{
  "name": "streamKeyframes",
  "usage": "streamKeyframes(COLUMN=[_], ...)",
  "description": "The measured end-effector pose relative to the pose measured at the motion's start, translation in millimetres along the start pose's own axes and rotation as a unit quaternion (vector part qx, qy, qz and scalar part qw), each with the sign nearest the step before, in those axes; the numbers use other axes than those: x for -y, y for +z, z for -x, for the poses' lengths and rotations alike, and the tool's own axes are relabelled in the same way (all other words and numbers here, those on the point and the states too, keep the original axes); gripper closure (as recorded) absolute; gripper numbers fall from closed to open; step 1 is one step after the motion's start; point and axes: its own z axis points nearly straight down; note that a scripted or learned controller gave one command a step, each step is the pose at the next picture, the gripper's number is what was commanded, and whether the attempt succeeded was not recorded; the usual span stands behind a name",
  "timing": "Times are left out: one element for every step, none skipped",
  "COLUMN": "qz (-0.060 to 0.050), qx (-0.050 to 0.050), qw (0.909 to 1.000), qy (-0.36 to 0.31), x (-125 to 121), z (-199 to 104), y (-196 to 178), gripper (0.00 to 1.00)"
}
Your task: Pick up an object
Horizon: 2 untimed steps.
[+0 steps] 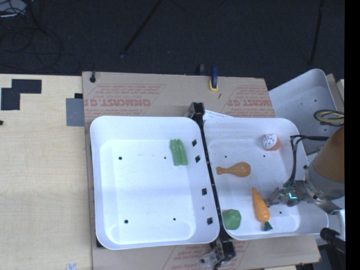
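My gripper (pixel 279 197) is low in the right bin (pixel 247 129), near its right wall, with the grey arm (pixel 329 170) reaching in from the right. Just left of the gripper lies an orange carrot (pixel 260 205) with a green tip, very close to it but not visibly held. Further left in the same bin are an orange drumstick-shaped toy (pixel 235 170) and a green lump (pixel 231 219) by the front left corner. A white and orange ball (pixel 270 142) sits toward the back right. A green ridged piece (pixel 178 152) lies in the left bin (pixel 107 151).
A black divider clip strip (pixel 203 173) runs between the two bins. The bins rest on a cardboard sheet (pixel 140 97) on a wooden bench. A white curved part (pixel 306 97) and cables stand at the back right.
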Motion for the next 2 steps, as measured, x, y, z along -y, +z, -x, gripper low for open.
streamKeyframes(qz=[-0.002, -0.002], qx=[0.000, -0.001], qw=[1.0000, 1.0000], qy=[-0.002, -0.001], x=[-15.1, -14.9], z=[-55.6, -54.7], y=[1.2, -8.1], gripper=[0.00, 1.00])
